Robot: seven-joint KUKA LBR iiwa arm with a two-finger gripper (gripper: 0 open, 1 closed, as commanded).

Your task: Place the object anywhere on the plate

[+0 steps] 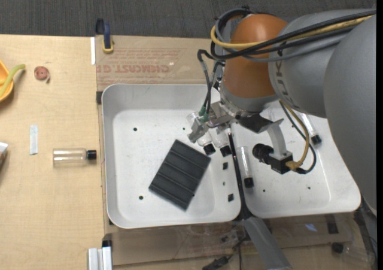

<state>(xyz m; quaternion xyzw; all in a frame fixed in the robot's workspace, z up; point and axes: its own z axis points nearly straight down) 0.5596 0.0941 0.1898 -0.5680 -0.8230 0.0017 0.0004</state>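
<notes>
A black ribbed rectangular plate (179, 174) lies tilted on the floor of the left white bin (119, 143). My gripper (217, 149) hangs just off the plate's upper right corner, close to the divider between the two bins. Its two black fingertips (209, 148) stand a little apart and I see nothing between them. The orange band and grey arm (257, 59) cover the back of the right bin (323, 191). A silvery part (196, 131) sits at the gripper's left side; I cannot tell whether it belongs to the gripper or is a separate object.
On the wooden bench to the left lie a clear bottle with a black cap (72, 155), a small white strip (33, 140), a red disc (40, 72) and a yellow-orange item (5, 80). Cables (299, 155) loop over the right bin.
</notes>
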